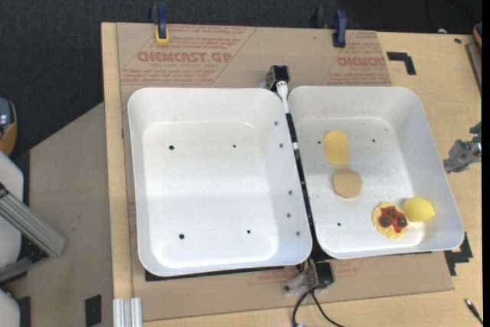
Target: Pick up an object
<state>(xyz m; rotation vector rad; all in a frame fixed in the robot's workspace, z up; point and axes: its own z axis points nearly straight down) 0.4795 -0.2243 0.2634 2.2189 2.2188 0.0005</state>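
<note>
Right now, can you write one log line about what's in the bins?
right bin: yellow oval piece, tan round piece, tart with red topping, lemon touching tart | gripper: at right bin's right rim, holding nothing

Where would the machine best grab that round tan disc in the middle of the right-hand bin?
Probably from straight above, closing across its width at the middle. The tan disc lies flat on the floor of the right bin, so only its round edge offers a hold. The yellow oval piece sits close behind it, so the left and right flanks look freer.
</note>
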